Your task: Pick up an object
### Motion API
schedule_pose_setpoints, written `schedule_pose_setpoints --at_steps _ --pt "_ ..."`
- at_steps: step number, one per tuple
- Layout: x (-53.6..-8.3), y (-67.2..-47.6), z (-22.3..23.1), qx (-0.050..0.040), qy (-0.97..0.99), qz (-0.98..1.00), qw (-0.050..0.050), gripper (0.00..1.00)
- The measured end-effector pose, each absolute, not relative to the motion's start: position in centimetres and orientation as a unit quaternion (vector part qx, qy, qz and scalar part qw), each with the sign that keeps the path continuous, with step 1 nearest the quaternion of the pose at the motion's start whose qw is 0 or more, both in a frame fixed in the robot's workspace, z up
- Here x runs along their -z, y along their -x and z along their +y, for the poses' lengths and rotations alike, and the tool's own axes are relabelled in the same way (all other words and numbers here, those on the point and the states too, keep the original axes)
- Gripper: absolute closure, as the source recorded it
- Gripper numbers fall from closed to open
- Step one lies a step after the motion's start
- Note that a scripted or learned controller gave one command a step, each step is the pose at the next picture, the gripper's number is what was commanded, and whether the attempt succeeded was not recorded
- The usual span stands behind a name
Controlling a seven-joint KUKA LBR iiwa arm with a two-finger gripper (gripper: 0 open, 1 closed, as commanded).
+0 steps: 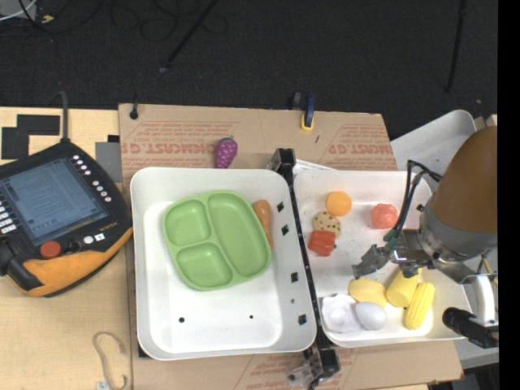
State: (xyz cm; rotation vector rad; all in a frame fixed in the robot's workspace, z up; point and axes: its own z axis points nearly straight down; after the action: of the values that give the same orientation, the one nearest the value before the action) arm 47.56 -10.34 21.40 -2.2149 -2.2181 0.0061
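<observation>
Tool (375,260): low in the right bin (357,341), partly hidden under the arm (467,193); finger state cannot be told.
Objects: yellow pieces (367,289) just beside tool.
Open room: left bin (211,323) floor below green tray (215,239).

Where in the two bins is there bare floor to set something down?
Left bin: bare floor in front of the green tray. Right bin: a bare strip between red block and white items. Crowded around the gripper, yellow pieces and corn.

The divided plate (216,239) lies in the left bin (162,315). The ball (339,203) and corn (419,305) lie in the right bin (357,181).
</observation>
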Motion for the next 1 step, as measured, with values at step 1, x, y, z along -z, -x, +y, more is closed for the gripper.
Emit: schedule_pose_setpoints --at_steps 1 --pt "-15.67 -48.39 -10.05 -0.0023 0.707 -0.707 0.004 0.0"
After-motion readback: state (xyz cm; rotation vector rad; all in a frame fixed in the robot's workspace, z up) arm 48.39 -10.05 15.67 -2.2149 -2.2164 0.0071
